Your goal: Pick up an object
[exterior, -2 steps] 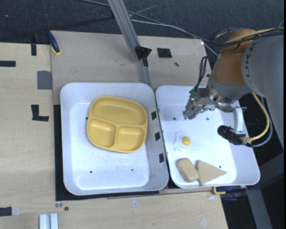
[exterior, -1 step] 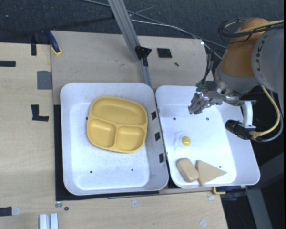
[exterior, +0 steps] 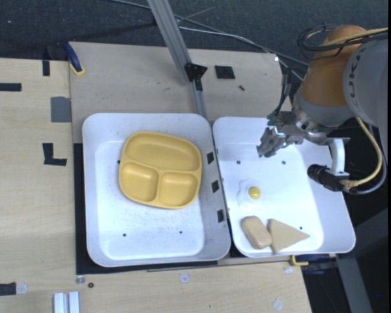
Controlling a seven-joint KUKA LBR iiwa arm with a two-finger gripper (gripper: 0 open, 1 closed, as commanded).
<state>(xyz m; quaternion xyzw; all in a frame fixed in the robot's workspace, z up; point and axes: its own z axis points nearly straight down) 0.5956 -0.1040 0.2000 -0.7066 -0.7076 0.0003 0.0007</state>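
You see the gripper (exterior: 268, 145) hanging over the far half of the right bin (exterior: 326, 237), near its far edge, with nothing between its fingers; whether they are spread or closed you cannot tell. Near the middle of that bin's floor lies a small yellow ball (exterior: 253, 192). At its near edge a tan bread roll (exterior: 255, 231) rests just beside a tan wedge (exterior: 285, 234). In the left bin (exterior: 101, 240), a yellow divided plate (exterior: 160, 169) sits toward the far side.
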